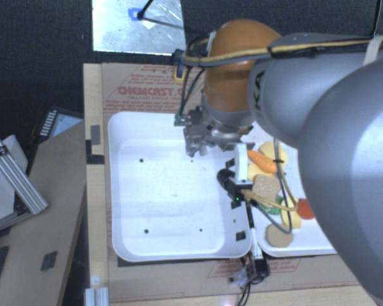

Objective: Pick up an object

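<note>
Two white bins sit on a cardboard sheet [147,88] against dark floor. The gripper [196,142] hangs over the left bin [124,171]; its grip cannot be told. The carrot [263,162] lies among other food in the right bin [306,242].

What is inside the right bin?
The right bin holds a carrot, a tan cracker-like piece and other small items; the arm covers its right part.
</note>
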You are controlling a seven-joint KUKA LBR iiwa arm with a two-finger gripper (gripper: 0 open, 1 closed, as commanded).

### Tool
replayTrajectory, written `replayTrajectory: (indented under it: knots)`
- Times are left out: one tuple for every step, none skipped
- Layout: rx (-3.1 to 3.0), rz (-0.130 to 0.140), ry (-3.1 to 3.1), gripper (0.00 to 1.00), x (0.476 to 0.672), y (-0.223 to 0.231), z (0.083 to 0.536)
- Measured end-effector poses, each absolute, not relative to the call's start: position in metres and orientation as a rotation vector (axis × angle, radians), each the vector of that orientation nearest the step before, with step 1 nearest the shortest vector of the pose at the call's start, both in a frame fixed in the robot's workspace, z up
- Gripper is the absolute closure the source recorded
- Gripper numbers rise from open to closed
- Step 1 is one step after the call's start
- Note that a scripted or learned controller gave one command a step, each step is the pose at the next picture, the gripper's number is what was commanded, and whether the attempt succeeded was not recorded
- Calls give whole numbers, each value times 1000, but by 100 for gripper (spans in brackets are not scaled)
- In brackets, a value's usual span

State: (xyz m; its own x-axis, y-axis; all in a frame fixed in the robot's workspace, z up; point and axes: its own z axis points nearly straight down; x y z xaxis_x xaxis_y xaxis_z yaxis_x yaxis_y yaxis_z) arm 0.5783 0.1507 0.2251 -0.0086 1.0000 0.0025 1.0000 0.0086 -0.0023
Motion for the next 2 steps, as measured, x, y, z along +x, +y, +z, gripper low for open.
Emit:
replayTrajectory:
  knots:
    - [-2211, -4, -2232, 100, 593, 224, 198]
    - [-2220, -25, -2234, 100, 646, 232, 318]
